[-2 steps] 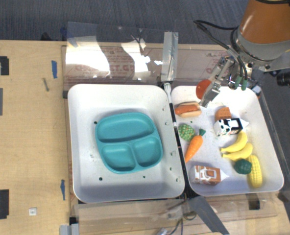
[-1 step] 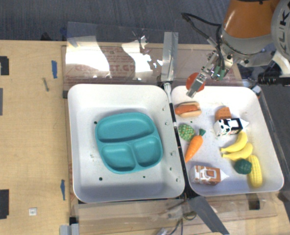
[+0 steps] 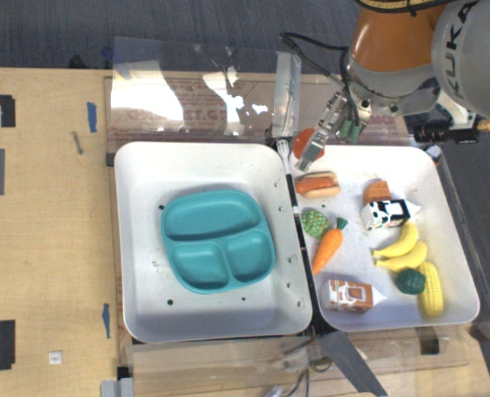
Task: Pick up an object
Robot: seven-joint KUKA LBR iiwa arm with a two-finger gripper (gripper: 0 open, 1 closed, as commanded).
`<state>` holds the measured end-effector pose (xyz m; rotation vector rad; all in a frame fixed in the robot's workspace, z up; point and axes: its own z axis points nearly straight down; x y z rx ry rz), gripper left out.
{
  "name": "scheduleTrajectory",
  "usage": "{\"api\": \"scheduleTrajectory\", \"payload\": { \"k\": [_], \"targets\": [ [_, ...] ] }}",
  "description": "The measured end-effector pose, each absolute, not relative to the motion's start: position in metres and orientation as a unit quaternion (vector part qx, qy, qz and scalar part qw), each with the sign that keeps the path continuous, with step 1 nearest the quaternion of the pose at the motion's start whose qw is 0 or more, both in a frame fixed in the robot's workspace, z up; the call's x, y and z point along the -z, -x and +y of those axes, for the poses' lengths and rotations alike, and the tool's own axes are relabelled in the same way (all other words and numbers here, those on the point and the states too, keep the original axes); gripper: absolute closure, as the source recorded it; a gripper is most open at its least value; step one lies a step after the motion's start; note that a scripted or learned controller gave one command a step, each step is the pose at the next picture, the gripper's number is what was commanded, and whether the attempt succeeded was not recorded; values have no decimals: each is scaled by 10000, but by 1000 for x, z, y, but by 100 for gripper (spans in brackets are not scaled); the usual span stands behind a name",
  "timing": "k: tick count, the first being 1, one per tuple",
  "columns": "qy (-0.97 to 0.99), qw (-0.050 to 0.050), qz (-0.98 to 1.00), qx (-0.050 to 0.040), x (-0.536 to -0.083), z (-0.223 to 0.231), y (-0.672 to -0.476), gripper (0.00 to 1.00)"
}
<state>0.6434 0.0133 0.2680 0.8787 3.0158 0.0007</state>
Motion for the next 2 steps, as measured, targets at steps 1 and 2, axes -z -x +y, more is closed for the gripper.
{"api": "scheduleTrajectory", "payload": {
  "k": [1, 2],
  "targets": [
    [-3566, 40, 9342, -17, -288, 41, -658, 100],
    [-3998, 33, 9166, -14, -289, 67, -661, 100]
  ]
}}
